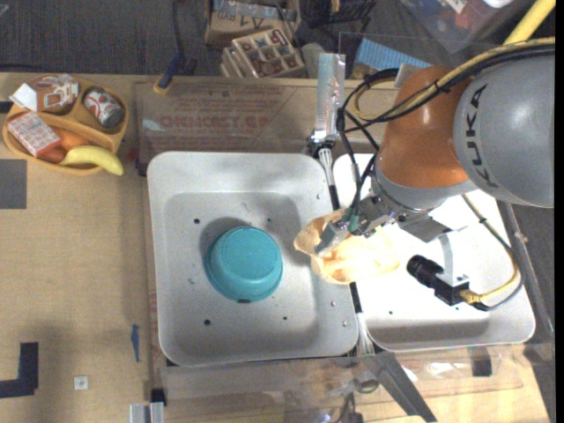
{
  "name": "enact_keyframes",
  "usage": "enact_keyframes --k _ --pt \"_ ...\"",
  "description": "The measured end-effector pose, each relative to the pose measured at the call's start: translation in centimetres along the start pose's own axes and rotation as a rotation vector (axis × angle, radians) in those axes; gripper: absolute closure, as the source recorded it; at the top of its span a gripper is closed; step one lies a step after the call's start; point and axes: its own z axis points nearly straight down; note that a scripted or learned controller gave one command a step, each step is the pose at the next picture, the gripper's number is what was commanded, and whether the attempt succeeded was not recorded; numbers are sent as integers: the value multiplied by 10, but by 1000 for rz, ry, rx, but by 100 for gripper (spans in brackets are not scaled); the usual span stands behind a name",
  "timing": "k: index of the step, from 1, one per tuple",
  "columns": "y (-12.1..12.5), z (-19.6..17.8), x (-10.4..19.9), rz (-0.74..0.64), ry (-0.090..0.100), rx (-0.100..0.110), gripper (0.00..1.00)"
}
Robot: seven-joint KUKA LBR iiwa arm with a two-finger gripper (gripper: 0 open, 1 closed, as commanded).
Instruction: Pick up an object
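Matt plastic teal bowl (245,263); smooth white plastic bins (176,192); soft yellowish cloth (352,256).

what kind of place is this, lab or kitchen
Most likely a robotics lab or test bench. A grey KUKA arm reaches over two white bins set on a cardboard-covered bench, with loose cables and boxes on the floor behind. A tray of toy food sits at the side.

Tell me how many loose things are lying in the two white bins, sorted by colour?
Teal: 1, the upturned bowl in the left bin.
Tan/yellow: 1, the crumpled soft thing draped over the divide between the left bin and the right bin, right under the gripper.
Total: 2.
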Motion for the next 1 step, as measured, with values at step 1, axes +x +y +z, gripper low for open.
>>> enact_keyframes --k 1 --pt "21 0 -4 80 -3 -4 0"
